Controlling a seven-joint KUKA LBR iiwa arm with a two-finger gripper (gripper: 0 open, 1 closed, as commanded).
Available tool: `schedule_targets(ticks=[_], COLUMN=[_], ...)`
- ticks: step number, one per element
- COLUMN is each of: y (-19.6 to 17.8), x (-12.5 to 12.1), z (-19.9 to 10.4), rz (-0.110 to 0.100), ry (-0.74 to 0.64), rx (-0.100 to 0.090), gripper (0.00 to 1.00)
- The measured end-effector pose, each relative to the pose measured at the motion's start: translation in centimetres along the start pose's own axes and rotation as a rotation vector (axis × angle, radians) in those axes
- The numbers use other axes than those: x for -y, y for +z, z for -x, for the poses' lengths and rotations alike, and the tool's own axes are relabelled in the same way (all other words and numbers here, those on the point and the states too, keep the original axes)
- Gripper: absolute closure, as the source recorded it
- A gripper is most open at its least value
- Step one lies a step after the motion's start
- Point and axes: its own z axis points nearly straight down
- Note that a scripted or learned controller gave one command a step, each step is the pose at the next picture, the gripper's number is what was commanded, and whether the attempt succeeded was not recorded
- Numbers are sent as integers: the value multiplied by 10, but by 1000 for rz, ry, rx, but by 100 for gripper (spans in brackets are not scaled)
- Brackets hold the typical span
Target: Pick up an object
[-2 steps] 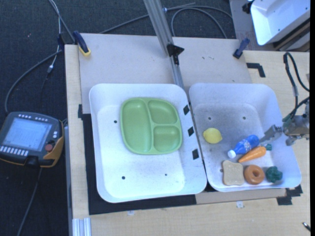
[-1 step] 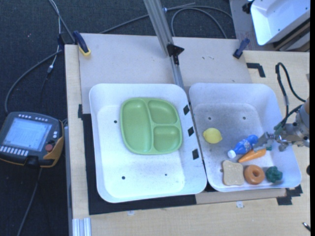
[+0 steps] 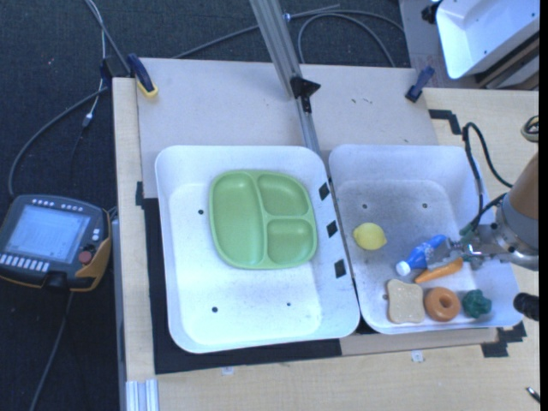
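- Here, my hand [image 3: 469,252] sits low over the right side of the right shallow white plastic bin [image 3: 390,165], reaching in from the right edge of the tabletop [image 3: 231,101].
- I cannot tell how my hand is set; it is too small and blurred against the clutter to judge, and nothing plainly shows in its grip.
- Just beside my hand lies a small blue and white plastic bottle [image 3: 422,254] on its side, with an orange toy carrot [image 3: 439,271] touching or nearly touching it just below.
- A round yellow toy lemon [image 3: 370,236] rests alone near the bin's middle, apart from the rest.
- Along the bin's near edge sit a pale tan slice of toy bread [image 3: 405,302], a brown ring-shaped toy doughnut [image 3: 443,304] just beside it, and a dark green lumpy toy [image 3: 476,303] further right.
- The left shallow white plastic bin [image 3: 188,315] holds a light green divided plastic plate [image 3: 261,219] with three compartments, lying flat.
- A grey handheld control pendant [image 3: 53,241] with a screen lies on the dark floor to the left of the tabletop.
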Motion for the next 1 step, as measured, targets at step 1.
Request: schedule_targets(ticks=[1], y=[-14], x=[-1], z=[1], rz=[6], ry=[0], rx=[2], gripper=[100])
